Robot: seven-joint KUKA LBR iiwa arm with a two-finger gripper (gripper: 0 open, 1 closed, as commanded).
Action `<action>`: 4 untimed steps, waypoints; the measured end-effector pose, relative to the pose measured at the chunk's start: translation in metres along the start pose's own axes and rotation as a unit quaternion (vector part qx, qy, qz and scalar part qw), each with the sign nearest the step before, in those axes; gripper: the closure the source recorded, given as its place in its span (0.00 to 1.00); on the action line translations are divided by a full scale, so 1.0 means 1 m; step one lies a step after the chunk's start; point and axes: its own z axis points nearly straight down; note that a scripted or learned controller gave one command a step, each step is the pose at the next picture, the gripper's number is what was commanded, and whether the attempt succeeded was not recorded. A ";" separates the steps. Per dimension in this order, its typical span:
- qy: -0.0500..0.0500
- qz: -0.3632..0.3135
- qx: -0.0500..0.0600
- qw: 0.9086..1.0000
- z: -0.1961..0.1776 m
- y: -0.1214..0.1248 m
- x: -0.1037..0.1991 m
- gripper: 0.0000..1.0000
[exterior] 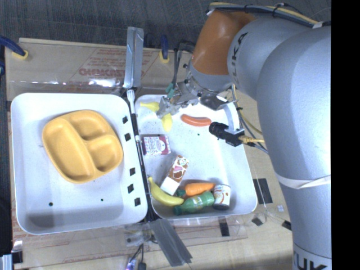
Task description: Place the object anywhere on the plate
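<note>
With the gripper (167,107) over a yellow item (152,106) right of the plate (82,145), finger state indiscernible, pickup precedes transfer leftward.

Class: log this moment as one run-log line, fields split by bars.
arm: over right bin | gripper: at yellow item, back-left corner | plate: left bin, bare | task: pending

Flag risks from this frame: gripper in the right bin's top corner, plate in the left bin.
1. The gripper is down at a small yellow item near the bin wall; no firm hold is visible, so the pick may fail.
2. The carry to the yellow plate must clear the divider.
</note>
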 end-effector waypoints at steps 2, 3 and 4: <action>0.001 -0.273 0.002 0.962 0.002 -0.005 0.121 1.00; 0.000 -0.304 0.000 0.953 -0.050 -0.003 0.195 1.00; 0.000 -0.304 0.000 0.953 -0.050 -0.003 0.195 0.00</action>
